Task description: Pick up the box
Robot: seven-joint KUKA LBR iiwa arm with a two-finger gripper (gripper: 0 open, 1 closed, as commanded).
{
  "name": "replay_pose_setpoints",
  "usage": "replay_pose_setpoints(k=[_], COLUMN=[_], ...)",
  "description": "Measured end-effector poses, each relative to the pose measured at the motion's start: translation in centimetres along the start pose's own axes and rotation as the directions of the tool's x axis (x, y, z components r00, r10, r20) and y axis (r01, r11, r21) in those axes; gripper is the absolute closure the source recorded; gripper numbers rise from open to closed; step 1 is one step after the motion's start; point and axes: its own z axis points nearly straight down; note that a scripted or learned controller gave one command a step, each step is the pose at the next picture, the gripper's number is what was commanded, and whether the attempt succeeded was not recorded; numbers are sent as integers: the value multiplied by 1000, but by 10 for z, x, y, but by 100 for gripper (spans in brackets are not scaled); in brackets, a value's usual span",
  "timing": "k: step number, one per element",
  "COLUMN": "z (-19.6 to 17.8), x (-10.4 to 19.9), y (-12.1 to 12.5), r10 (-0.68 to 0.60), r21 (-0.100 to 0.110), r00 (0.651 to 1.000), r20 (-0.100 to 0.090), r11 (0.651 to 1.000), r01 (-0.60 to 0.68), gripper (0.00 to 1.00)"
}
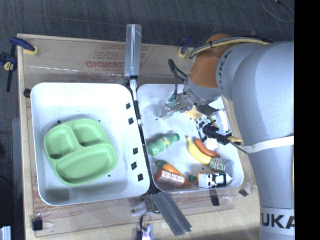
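Gripper sits low over the far end of the right bin, near the wall farthest from the camera. Open or closed: can't tell from this angle, since the wrist and the orange band cover most of it. Nothing visibly held. The arm comes in from the right and covers that bin's right rim.

Closest items, going outward: green bottle lying on its side mid-bin, cap pointing right, close to the divider between the 2 bins. Right of it is a banana, with a red-orange piece lying along its upper edge and touching it. Just past the banana's lower end is a small can, on its side.

Task item: box, white with black markings, lying in the near right corner of the right bin, just beside the can and against the near wall. It is well apart from the gripper, at the opposite end of the bin.

Left of the box, along the same near wall: orange packet, with its near end against the wall.

Left bin holds 1 green divided plate with 3 compartments, lying flat.
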Motion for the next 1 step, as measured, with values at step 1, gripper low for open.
replay_pose_setpoints(k=[1], z=[7], x=[-44], y=[-24], r10=[-459], r21=[-2], r00=[888], r20=[2], r11=[888], r01=[459], gripper=[100])
